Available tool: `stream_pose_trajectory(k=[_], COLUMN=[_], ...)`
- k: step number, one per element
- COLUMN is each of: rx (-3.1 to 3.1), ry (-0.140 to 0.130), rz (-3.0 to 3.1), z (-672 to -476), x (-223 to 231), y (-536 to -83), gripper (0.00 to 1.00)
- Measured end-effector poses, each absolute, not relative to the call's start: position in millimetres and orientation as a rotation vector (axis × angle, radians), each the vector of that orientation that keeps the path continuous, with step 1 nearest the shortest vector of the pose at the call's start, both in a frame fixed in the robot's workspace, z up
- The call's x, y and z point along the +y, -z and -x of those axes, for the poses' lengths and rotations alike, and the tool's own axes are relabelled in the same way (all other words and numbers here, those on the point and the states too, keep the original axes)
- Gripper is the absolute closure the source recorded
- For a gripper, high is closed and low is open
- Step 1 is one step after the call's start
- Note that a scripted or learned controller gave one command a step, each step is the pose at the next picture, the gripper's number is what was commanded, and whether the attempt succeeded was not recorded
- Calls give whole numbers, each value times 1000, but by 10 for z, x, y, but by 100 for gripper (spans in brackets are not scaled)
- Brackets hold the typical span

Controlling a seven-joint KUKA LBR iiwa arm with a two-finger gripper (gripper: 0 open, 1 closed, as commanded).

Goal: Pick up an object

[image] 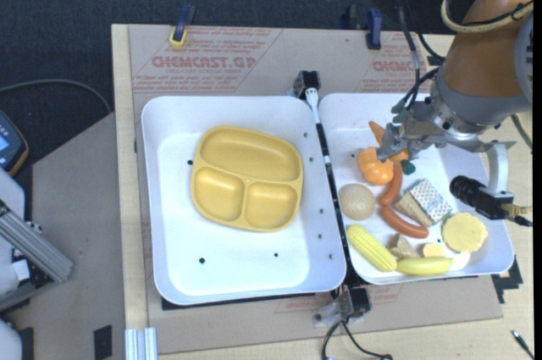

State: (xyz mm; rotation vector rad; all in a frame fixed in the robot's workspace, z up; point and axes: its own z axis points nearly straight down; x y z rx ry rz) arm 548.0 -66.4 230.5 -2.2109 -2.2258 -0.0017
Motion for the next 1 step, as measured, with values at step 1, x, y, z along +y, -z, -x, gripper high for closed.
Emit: stream_pose_trajectory(k=[1], rx=[-2225], ry=[0], rz=[2210], z=[-5350], x=[-51], y=[-2242], gripper=[100])
